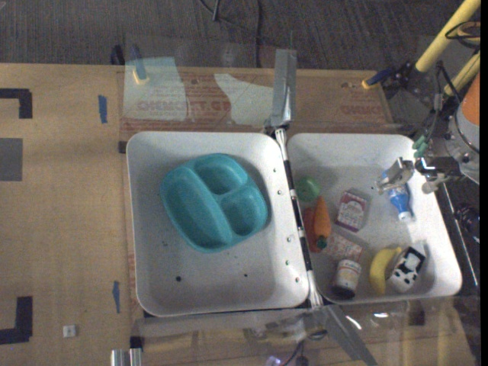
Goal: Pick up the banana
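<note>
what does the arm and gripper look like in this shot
The arm at the right edge shows a grey body with an orange band. Its two-finger gripper is small, metallic silver-grey, with a green spot near its base. Dark cables run beside the wrist, and yellow rods slant above it.

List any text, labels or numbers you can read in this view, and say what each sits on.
Nothing reads clearly.
Red lettering on the cardboard behind the left bin: upside down and too blurred to read.
Red lettering on the cardboard behind the right bin: blurred.
Pink packet: print too small.
Small jar: label unreadable.
</note>
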Robot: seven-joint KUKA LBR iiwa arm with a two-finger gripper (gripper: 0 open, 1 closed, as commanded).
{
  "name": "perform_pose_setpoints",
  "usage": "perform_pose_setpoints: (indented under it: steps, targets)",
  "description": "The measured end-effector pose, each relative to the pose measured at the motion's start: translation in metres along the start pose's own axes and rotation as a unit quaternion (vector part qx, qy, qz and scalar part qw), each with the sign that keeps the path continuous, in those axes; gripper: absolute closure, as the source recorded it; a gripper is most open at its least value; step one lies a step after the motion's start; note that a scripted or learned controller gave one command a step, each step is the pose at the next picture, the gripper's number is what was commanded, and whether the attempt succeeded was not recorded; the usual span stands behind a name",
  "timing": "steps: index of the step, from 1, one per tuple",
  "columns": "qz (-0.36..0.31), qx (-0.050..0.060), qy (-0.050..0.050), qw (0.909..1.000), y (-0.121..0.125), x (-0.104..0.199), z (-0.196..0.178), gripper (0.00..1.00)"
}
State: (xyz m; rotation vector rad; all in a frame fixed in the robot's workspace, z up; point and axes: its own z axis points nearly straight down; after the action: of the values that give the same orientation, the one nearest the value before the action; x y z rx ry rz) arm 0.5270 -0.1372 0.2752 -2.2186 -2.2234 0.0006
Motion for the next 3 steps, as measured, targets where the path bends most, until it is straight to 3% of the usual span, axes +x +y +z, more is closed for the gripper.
perform_pose_setpoints:
  steps: [1, 2, 3]
  targets:
    - [0.060, 0.000, 0.000, 0.9982, -0.039, -0.022, 0.125, 0.00]
    - [-0.081, -0.007, 0.001, 0.9967, -0.043, -0.017, 0.184, 0.00]
    - [-0.064, -0.006, -0.002, 0.9979, -0.044, 0.007, 0.182, 0.00]
